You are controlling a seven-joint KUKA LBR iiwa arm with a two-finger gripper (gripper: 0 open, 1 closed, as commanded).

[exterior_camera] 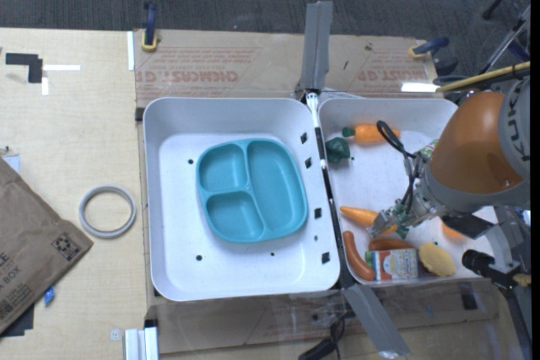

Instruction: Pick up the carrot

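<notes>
The end effector (390,223) hangs low in the right bin (384,173); whether it is wide or narrow I cannot tell. The carrot (358,216) lies just left of it, touching or nearly so.

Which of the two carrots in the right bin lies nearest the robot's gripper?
The lower carrot, lying just left of the gripper. The other carrot lies at the bin's far side, beside the dark green item.

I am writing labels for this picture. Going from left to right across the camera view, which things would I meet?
Brown cardboard box → tape ring → blue divided plate → green toy → carrot → gripper → yellow toy.
</notes>
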